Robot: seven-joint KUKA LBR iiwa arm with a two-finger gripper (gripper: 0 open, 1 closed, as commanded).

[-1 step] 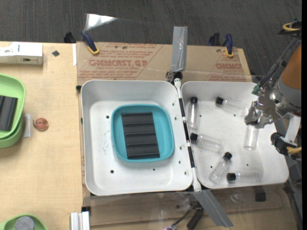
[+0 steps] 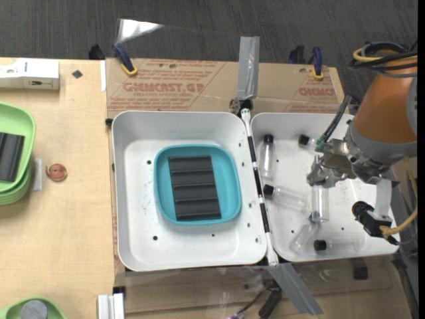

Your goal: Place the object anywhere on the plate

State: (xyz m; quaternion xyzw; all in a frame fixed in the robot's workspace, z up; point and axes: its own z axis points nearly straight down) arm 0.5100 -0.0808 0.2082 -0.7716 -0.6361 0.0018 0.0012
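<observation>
Clear tube upright-lengthwise in right bin, directly beneath tool; tool's finger state impossible to tell.

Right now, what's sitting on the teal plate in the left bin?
A dark ridged rectangular block lies on the teal plate, covering most of its middle, so the plate surface under it is hidden. The clear tubes lie in the right bin.

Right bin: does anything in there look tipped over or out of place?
Yes. Several clear tubes with black caps lie on their sides, scattered at different angles across the right bin. The teal plate holds a black ridged block.
</observation>
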